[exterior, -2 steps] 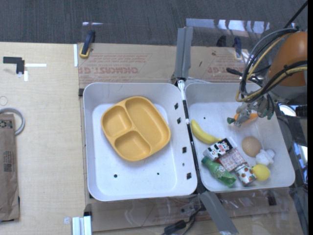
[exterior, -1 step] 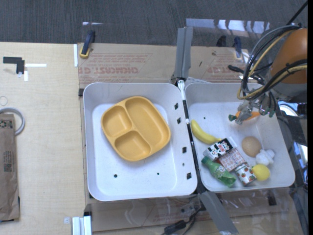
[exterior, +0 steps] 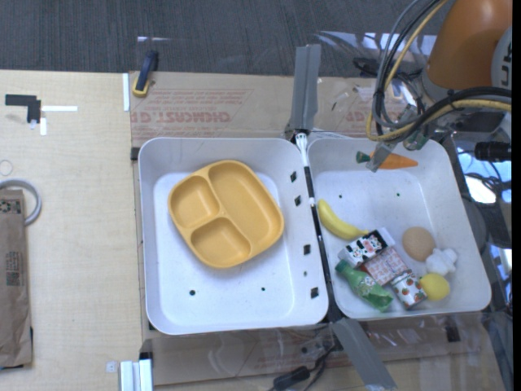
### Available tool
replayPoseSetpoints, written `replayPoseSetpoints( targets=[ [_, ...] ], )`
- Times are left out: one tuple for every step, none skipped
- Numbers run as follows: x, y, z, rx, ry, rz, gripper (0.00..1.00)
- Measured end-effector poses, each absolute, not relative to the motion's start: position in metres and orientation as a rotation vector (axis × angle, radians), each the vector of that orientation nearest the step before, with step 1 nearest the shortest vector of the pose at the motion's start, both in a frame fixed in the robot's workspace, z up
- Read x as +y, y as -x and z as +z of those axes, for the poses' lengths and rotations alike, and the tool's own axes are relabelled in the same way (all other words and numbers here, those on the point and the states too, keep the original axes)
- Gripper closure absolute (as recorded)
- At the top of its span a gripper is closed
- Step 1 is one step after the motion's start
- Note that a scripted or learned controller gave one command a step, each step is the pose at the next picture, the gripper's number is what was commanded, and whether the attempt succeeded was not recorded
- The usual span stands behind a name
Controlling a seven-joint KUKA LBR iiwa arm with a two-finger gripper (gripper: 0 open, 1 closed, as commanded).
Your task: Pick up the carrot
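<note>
Lying at the far edge of the right bin, the carrot points its orange body to the right, its green top to the left. The gripper is low over that green end, a grey finger touching or just above it; whether the claw is wide, narrow or gripping I cannot tell, since cables and the wrist hide the tips. The arm with its orange band rises at the far right, black and yellow cables looping down from it.

Nearer in the same bin lie a banana, a spotted box, a red packet, a green vegetable, a small can, an egg, a white piece and a lemon, all clustered near the right-hand near corner, well apart from the carrot.

The left bin holds a yellow divided plate. A brown bag lies on the bench at the far left.
</note>
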State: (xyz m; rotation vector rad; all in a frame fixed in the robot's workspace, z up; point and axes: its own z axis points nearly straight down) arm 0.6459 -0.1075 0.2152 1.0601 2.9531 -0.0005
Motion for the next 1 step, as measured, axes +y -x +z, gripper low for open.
replayPoseSetpoints(
  targets=[
    [-0.0540, -0.6393, 0.2167, 2.978, -0.993, -0.001, 1.00]
  ],
)
